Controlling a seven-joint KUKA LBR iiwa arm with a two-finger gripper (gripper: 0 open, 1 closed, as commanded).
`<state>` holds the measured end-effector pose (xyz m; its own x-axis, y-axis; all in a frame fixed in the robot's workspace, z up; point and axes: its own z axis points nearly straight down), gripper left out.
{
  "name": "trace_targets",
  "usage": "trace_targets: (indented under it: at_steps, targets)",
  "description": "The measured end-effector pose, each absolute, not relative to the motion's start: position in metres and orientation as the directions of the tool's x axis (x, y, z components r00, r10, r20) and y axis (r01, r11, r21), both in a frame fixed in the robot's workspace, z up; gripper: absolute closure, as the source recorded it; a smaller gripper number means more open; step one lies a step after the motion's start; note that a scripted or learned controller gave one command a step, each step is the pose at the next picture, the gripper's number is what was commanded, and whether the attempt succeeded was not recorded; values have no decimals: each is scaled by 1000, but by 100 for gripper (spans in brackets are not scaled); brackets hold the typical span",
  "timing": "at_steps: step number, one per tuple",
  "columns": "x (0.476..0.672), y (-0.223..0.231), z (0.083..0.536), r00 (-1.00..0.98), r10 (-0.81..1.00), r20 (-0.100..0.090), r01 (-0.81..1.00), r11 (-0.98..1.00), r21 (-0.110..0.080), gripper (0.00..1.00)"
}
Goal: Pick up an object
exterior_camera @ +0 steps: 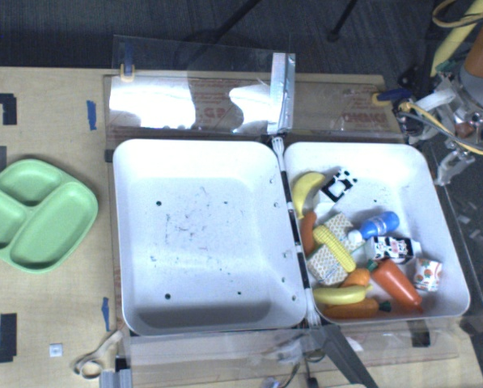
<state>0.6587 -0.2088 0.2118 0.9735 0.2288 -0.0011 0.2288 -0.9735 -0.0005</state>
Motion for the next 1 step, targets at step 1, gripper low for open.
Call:
trace_targets:
  at_steps: [1]
  targets:
    - [662, -220, 239, 979, 205, -1, 205, -979, 0, 0]
